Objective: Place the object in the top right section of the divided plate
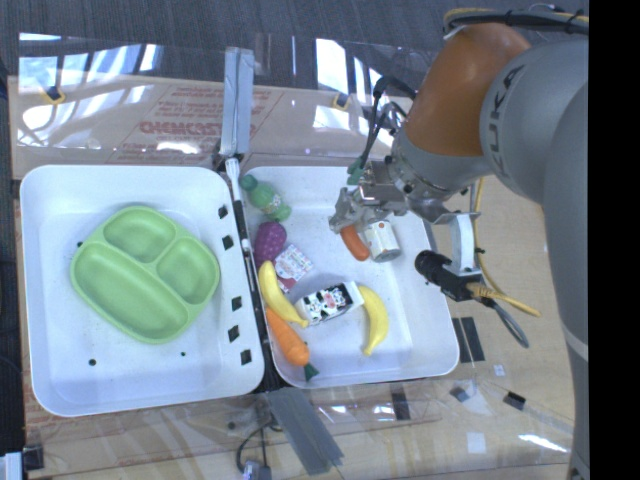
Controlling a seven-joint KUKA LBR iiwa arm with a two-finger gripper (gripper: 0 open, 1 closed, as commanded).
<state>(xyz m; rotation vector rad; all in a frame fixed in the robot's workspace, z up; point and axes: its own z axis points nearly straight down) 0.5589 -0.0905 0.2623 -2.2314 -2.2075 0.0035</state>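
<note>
The arm [500, 88] reaches in from the right and hangs over the right bin [425, 353], its orange band bulking above the wrist. The gripper [352, 226] sits low at the upper middle of that bin, and from here I cannot tell how it is set. Just below its tip lies an orange piece [354, 243], touching or very nearly touching a small white can [381, 240] beside it; whether either one is gripped I cannot make out.

The left bin [40, 348] holds the green plate [146, 273], lying flat and slightly turned, with three sections.

The rest sits in the right bin. Along the left wall, top to bottom: a green toy [265, 199], a purple one [269, 239], a banana [276, 293] and a carrot [288, 340] near the lower edge. A pink-and-white packet [294, 265] lies just right of the purple toy. A black-and-white carton [327, 304] lies tilted between the first banana and a second banana [374, 318], which curves toward the lower right.
</note>
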